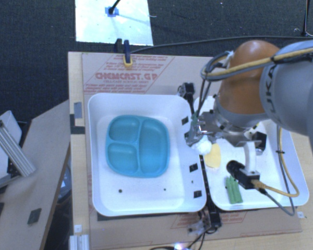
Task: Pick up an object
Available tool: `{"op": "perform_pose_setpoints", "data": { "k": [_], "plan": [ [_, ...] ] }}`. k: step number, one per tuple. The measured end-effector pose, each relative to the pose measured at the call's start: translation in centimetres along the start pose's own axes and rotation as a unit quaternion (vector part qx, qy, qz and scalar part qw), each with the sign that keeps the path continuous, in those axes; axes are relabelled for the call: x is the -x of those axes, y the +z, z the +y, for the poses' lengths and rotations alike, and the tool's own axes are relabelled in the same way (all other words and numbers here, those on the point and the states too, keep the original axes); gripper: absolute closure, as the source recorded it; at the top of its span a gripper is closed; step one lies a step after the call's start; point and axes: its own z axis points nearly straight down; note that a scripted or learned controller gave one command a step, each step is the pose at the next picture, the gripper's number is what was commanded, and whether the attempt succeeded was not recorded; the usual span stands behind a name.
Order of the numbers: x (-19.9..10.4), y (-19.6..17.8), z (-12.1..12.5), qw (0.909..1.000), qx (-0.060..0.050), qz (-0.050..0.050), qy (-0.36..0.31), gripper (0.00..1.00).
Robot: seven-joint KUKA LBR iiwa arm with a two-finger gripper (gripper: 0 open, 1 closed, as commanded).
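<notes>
Pincer point(197, 134) sits low at the left edge of the right bin point(295, 165), by the divider between bins; can't tell its state, wrist blocks it. A small white round object point(203, 147) lies just below and right of it, touching a pale yellow piece point(213, 156) whose long axis runs roughly top-to-bottom. Green ridged block point(233, 190) lies further toward the bin's near edge, apart, long axis also near-vertical. Left bin point(101, 155) holds a blue divided plate point(138, 145), well apart. Nearest target is probably the white object; bin wall and cables point(281, 189) crowd that approach.
</notes>
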Motion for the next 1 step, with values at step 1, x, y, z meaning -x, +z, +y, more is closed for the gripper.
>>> {"op": "perform_pose_setpoints", "data": {
  "k": [1],
  "plan": [
    [-5.75,1.14,-0.18,1.0000,0.000,0.000,0.000,1.00]
  ]
}}
